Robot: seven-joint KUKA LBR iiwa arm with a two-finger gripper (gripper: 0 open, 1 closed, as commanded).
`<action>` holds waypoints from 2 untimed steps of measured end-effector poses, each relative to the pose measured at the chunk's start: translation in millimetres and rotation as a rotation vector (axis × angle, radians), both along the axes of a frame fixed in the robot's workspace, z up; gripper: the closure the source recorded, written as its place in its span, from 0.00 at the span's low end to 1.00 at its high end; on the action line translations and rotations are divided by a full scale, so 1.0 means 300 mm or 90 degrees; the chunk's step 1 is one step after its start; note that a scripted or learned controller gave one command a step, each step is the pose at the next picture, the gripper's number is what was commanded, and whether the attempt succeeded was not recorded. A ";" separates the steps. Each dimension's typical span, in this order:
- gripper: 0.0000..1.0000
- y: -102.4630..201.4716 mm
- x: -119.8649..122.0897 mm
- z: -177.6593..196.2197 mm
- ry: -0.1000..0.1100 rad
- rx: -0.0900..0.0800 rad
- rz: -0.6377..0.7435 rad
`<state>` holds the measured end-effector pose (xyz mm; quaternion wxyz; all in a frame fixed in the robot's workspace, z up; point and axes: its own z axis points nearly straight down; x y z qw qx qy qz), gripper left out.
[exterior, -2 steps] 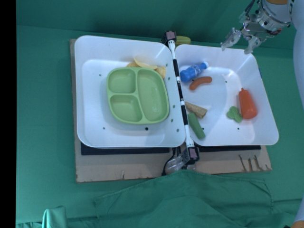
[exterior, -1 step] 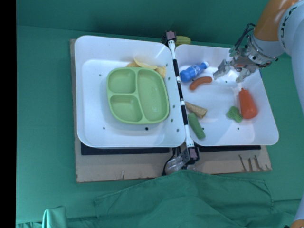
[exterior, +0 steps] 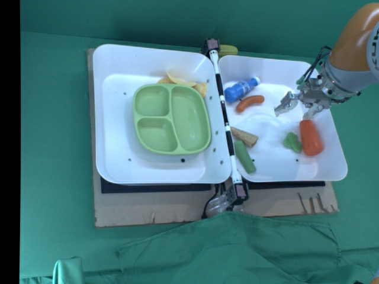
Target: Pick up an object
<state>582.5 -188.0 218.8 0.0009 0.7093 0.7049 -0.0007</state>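
The gripper [exterior: 301, 105] hung over the right bin [exterior: 331, 170] with its two fingers spread wide and nothing between them. One finger reached left toward the bare middle of the bin; the other pointed down at the top end of the carrot [exterior: 311, 137], just above it, though whether it touched could not be told.

The carrot lay lengthwise near the bin's right wall, with a small green leafy piece [exterior: 291, 142] just beside it on the left. It looked like a light plastic toy: stiff, smooth and probably a bit slippery, tapering toward one end. The best hold seemed to be across its thick middle, fingers on either long side, clear of the green piece.

Farther left lay a sausage [exterior: 250, 103], a blue bottle [exterior: 240, 89], a cracker [exterior: 244, 136] and a green pod [exterior: 244, 157]. The left bin [exterior: 112, 70] held a green divided plate [exterior: 172, 118].
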 end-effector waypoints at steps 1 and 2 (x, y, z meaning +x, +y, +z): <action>0.00 0.002 0.009 -0.004 -0.002 0.000 0.001; 0.00 0.100 0.197 0.214 -0.009 -0.001 0.005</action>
